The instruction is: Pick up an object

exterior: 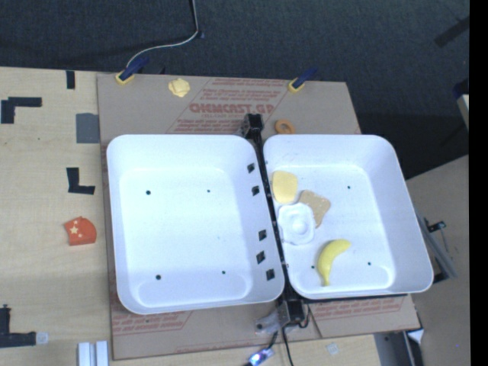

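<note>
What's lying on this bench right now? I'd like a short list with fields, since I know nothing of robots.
left bin: white, shallow, with small dark dots on its floor
right bin: white, shallow, joined to the left one along the middle
in the right bin: yellow round piece, tan piece, white piece, banana
grouping: all four lie near the inner wall; the banana lies apart
outside the bins: small yellow lump and orange ring on the cardboard, red object on the bench

Two shallow white bins sit side by side on a cardboard sheet (229, 109). The right bin (381, 166) holds a yellow round piece (284, 186), a tan piece (316, 206), a white piece (296, 223) and a banana (330, 258), clustered near its left wall. An orange-red object (81, 231) lies on the bench well left of the left bin (183, 158).
</note>
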{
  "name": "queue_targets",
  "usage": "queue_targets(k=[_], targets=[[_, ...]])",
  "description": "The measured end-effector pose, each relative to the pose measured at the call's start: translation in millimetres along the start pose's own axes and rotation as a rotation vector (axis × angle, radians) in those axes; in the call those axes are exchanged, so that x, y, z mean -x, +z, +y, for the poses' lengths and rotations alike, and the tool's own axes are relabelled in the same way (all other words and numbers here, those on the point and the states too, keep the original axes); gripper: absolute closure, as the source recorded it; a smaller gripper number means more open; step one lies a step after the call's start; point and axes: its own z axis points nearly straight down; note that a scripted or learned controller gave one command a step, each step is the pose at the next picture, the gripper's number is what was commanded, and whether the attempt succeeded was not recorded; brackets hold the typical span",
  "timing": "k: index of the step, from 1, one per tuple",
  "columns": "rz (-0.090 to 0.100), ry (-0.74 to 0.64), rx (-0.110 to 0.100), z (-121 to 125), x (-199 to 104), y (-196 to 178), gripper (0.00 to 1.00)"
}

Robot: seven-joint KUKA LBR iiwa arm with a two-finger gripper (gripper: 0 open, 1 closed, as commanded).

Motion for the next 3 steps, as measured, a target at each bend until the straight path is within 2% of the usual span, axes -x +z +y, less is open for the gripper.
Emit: queue_targets(k=[1,2,3], targets=[[-0.001,-0.001,0.002,1,0,-11,1.00],[-0.001,-0.001,0.001,1,0,-10,0.00],[0.008,-0.006,-0.018,38,-86,164,0.00]])
